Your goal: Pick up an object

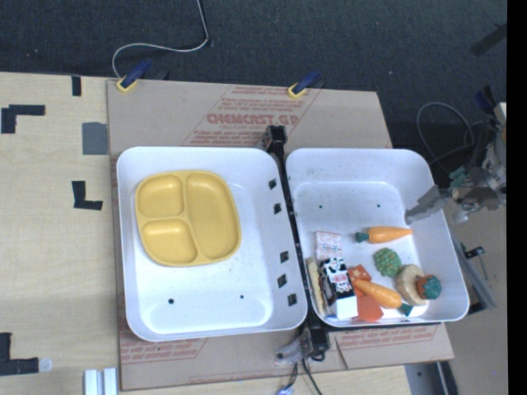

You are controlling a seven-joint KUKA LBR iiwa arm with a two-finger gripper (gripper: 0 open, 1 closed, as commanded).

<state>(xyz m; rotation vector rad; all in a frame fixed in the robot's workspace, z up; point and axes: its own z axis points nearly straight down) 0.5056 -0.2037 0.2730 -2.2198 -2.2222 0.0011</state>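
Observation:
The right bin [362, 171] holds a pile of toy food in its near half. An orange carrot [383, 235] lies across the middle right. Below it sit a green broccoli piece [387, 261], a second carrot [376, 291] and a beige donut [412, 282]. A black-and-white milk carton [336, 280] and a small pink-printed packet [328, 243] lie toward the bin's left side. My gripper [422, 206] hangs at the bin's right rim, just above and right of the upper carrot, with nothing seen in it.
The left bin [247, 303] carries a yellow divided plate [188, 217] in its far left part. Both bins rest on a cardboard sheet [239, 113] held by clips. Cables run at the right by the arm.

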